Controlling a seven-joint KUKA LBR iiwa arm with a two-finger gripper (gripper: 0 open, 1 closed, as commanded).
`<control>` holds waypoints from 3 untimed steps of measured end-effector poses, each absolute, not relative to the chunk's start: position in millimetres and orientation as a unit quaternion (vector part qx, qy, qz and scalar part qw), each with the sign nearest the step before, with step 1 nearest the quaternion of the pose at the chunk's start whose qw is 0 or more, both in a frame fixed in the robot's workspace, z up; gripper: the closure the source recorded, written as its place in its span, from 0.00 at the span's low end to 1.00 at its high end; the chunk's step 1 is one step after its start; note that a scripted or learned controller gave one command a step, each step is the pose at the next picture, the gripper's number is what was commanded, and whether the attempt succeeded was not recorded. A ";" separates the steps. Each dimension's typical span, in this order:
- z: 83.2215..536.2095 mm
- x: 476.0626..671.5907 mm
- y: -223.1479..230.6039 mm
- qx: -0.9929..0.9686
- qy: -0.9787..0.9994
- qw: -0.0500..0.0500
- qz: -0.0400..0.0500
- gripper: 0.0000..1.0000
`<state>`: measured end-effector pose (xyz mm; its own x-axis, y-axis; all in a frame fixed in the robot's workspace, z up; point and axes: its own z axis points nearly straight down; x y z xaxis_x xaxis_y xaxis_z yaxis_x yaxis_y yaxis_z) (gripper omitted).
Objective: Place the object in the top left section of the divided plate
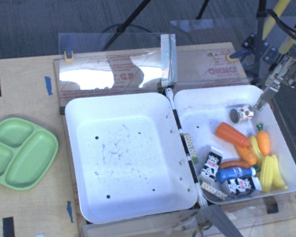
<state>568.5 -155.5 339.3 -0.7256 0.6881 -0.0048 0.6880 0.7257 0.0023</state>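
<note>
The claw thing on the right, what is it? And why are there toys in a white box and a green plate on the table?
That is a robot arm, and the claw is its hand. It reaches in from the right. The picture comes from one camera fixed above the bench, looking down at a slant.

On the bench sit two shallow white bins side by side. The right bin holds a pile of toy food: carrots, a banana, small cartons with cow spots, a blue bottle and a little can. The claw is at the top right corner of that bin, close to the can, but I can't tell if it is holding anything.

The green plate lies far to the left on the wooden table. It has three sections. The robot's job is to put one toy in the top left section.
</note>
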 end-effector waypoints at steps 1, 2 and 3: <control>432.8 651.2 -198.0 0.344 0.939 0.004 0.000 0.00; 369.4 592.2 -152.6 0.252 0.968 0.001 0.000 0.00; 437.6 639.8 -218.5 0.219 0.976 0.004 0.000 0.00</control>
